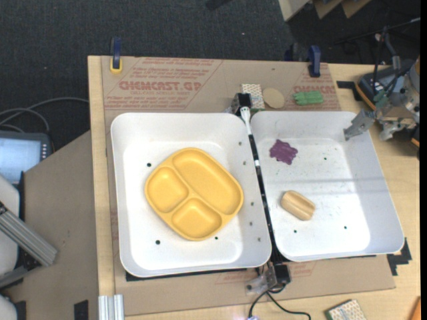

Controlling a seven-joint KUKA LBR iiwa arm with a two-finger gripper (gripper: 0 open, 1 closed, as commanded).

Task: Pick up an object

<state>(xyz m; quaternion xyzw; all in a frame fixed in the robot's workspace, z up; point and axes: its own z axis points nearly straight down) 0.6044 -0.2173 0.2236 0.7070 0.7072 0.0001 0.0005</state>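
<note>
Lying in the right bin point(373, 199), tan bread roll point(297, 205) well apart from hand point(353, 129), its grip state unclear

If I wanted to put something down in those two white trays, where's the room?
Right bin: bare floor right of the purple piece and tan roll. Left bin: crowded, the yellow divided plate leaving corner margins.

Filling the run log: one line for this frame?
gripper: over right bin top-right rim | grasp: none seen | right bin: purple piece, tan roll | left bin: yellow tray
</note>
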